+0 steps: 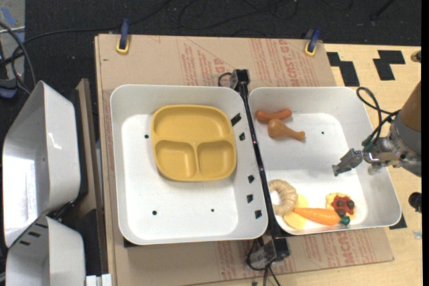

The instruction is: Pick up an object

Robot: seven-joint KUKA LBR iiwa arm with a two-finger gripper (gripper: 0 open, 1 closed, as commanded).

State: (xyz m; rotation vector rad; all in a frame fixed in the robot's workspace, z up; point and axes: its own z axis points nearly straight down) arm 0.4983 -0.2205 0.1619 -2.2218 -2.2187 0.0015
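The gripper hangs over bare floor at the right of the right bin; whether it is clenched or released I cannot tell. The carrot, croissant and pizza slice crowd the near wall, so a descent there risks a glancing, empty grab. The drumstick lies clearer, farther left.

In the right bin, bare floor lies open around the gripper. Beyond that floor, toward the divider, the drumstick and sausage lie by the far wall. Nearer the front wall, the croissant, carrot and pizza crowd together, leaving little room between them.
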